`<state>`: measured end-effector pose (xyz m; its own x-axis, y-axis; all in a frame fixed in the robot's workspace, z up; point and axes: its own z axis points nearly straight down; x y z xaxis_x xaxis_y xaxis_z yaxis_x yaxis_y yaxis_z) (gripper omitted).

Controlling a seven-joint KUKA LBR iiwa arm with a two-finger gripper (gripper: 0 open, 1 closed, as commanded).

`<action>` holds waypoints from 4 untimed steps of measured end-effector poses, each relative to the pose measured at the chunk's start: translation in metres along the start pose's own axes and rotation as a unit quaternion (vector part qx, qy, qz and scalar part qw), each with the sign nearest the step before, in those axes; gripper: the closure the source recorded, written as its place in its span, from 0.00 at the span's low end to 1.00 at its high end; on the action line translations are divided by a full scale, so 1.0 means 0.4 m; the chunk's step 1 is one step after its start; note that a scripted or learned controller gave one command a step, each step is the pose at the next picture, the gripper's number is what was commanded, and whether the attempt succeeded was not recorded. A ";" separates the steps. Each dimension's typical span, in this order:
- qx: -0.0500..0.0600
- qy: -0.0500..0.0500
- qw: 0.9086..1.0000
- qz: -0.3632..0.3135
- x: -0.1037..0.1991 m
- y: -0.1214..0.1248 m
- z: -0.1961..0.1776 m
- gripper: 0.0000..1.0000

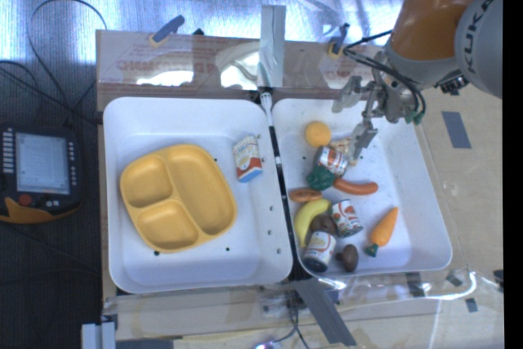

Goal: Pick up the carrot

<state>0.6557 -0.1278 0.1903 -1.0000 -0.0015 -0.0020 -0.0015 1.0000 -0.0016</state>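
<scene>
At the far left of the frame a handheld control tablet (39, 167) lies beside the worktop (188, 53); its screen is lit, but nothing on it can be read. In the left bin (114, 257) a yellow divided plate (176, 196) is seen, and right of it a small carton (248, 157) whose print is too small to make out. In the right bin (437, 245) several cans are heaped among toy food; the labels on the can (331, 160) and its neighbours show red and white, no words legible. The carrot (382, 228) lies in the lower right of that bin, tilted, green top pointing down-left, apart from the sausage (355, 187) above it. It is judged to be a light, stiff, smooth plastic toy, likely slippery; a grip across its thicker orange middle is advised. The pincer (364, 135) hangs over the can, upper middle of the bin, well apart from the carrot; whether it is spread or pressed together cannot be told.
</scene>
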 end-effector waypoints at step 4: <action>-0.001 -0.001 0.923 0.385 0.079 0.281 0.011 1.00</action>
<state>0.6237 -0.0153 0.1857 -0.7039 0.7103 -0.0026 0.7103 0.7039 0.0029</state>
